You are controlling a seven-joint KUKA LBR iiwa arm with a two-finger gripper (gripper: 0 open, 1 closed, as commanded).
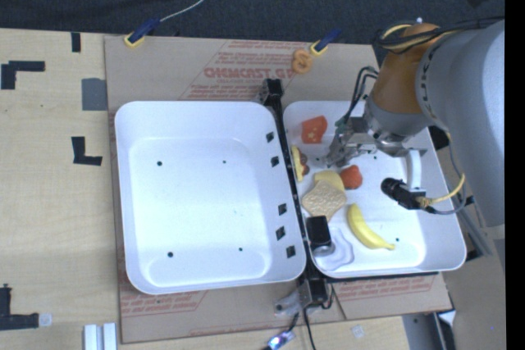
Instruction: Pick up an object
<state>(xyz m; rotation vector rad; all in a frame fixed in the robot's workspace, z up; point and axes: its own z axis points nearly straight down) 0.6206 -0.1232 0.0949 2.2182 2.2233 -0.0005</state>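
The right bin [439, 254] holds several small objects. A red piece [314, 129] lies near its back left corner. A smaller red piece [352, 177] sits beside a yellow piece [328, 179], with a tan waffle-like piece [323, 198] just in front. A banana [367, 229] lies toward the front, and a black object [318, 233] rests against the left wall. My gripper [341, 150] hangs low over the bin, between the two red pieces and just behind the yellow one. Nothing is visibly held in it.
The left bin [131, 176] stands beside the right one, with a black divider [283, 168] between them. The grey arm with its orange band [402, 78] covers the right bin's back right part. A black cable [426, 205] loops over the right side.
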